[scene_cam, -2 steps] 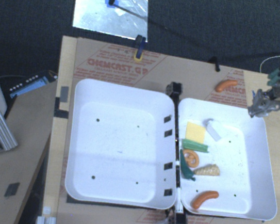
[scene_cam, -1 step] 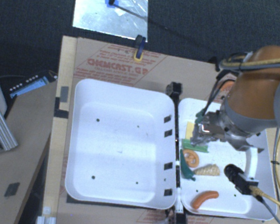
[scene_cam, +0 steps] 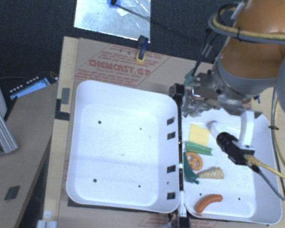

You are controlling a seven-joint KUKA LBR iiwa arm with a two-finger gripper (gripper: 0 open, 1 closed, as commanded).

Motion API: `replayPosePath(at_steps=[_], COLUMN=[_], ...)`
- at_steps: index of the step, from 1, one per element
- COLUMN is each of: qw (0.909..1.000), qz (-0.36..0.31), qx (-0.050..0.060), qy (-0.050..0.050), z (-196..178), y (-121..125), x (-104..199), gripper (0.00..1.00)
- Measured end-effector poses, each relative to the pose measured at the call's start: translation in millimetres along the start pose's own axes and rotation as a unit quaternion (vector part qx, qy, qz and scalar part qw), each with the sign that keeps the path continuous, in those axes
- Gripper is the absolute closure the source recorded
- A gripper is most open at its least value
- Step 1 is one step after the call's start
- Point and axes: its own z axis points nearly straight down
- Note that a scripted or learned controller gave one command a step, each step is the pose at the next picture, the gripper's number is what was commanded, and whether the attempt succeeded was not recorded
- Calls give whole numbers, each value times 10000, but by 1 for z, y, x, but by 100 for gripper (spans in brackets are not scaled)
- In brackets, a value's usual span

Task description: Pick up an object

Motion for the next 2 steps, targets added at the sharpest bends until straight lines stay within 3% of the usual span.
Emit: replayPosePath(at_steps=[1,2], qw=[10000,10000], qz=[32,16], qx=[-41,44], qy=[5,-5], z=[-155,-174], y=[-11,-55], x=[12,59], gripper=[100,100])
